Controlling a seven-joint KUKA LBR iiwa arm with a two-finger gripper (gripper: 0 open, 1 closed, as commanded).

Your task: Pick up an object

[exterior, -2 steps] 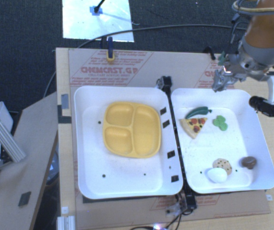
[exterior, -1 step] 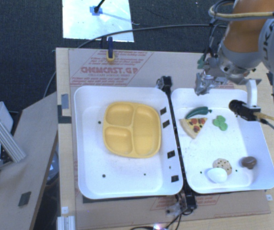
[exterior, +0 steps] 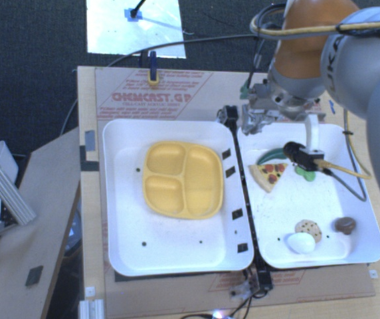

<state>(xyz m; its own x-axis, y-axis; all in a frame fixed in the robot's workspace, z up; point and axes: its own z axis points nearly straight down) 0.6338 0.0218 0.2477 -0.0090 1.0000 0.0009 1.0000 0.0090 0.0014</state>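
My gripper hangs over the far left corner of the right bin, close to the divider between the bins. In front of it lies a pizza slice, with a dark green curved piece touching the slice's far edge. A small bright green bit shows just right of the slice. Near the bin's front wall sit a cookie, a white egg and a brown lump. Nothing shows between the gripper and these things.
The left bin holds a yellow divided plate at its middle. Black clips line the seam between the two bins. A cardboard sheet lies under the bins, and the arm's grey body overhangs the right bin's far right side.
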